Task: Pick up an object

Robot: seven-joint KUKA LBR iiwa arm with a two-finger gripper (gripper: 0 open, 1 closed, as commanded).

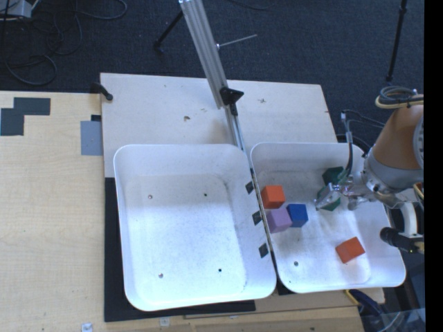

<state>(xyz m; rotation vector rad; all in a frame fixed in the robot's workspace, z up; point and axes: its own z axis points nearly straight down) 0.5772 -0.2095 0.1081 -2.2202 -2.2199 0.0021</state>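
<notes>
The floor at the top of the frame is dark carpet with black cables lying on it. Below it is a pale wooden bench point(48, 213), and on the bench are two shallow white bins, side by side. The left bin point(138, 178) fills the lower middle of the frame. The right bin point(291, 154) sits at the lower right.

The blocks are all in the right bin. An orange block point(273, 196), a purple block point(279, 220) and a blue block point(297, 214) sit close together near the bin's left wall. The purple and blue ones look like they touch. Another orange block point(350, 250) lies by itself near the bin's lower right corner. A dark green thing point(333, 176) sits in the upper right part of the bin, just beside the gripper. It is partly hidden, so its shape is hard to tell.

The grey arm comes in from the right edge of the frame. Its gripper point(331, 200) is low in the right bin, close to the green thing. I cannot tell if the gripper is spread apart or pressed together, and nothing can be seen held in it.

So the job looks not done yet. Every block rests on the bin floor. The pick and the lift are both left to do.
</notes>
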